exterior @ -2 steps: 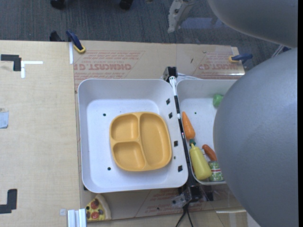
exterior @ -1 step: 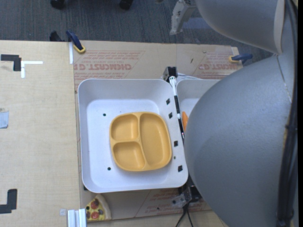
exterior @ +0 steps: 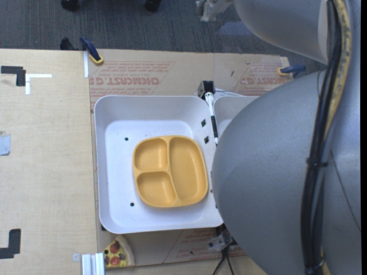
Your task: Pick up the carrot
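The grey arm [exterior: 287,176] bulks across the near right of the camera view, its casing and black cable covering most of the right bin [exterior: 229,110]. Nothing here lets me tell how the hand is set or whether it has hold of anything.

The carrot cannot be made out in what is uncovered, so its place, colour and lie cannot be described. My guess is that it sits in the right bin under the arm, since the left bin [exterior: 109,153] holds no such thing.

That bin carries a yellow divided plate [exterior: 170,171], three compartments, all bare, lying flat near the middle. At the near edge of the table [exterior: 46,171], just outside the bin, lies a small pizza-slice toy [exterior: 116,254].

Judging by the arm's position over the right bin, the step in hand looks like the reach or descent toward the carrot. The next move calls for settling over it squarely and closing firmly enough to lift.

Farther off, blue-and-yellow clamps [exterior: 92,51] pin the cardboard sheet [exterior: 149,76].
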Robot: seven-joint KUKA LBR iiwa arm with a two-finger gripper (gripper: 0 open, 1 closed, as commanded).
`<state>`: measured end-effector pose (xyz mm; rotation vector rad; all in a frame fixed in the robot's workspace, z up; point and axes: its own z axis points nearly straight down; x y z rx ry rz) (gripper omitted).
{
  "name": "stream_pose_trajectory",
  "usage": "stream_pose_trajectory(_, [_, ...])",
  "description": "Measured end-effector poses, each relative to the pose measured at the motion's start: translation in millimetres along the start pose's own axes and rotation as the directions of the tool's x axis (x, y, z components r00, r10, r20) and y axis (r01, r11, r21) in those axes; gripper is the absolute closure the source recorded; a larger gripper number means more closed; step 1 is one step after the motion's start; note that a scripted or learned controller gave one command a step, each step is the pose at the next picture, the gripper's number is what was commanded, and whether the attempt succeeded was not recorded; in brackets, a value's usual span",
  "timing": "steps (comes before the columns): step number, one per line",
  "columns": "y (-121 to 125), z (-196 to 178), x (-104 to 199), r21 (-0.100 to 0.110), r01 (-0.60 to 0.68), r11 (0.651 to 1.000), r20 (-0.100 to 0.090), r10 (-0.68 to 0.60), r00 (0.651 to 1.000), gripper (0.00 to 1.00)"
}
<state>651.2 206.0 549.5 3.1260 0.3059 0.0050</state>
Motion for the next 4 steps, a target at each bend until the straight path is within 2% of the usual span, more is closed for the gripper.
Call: stream_pose_trajectory(4, [-2, -29, 4, -0.006, 0.026, 1.0, 0.002, -0.026, 1.0, 1.0])
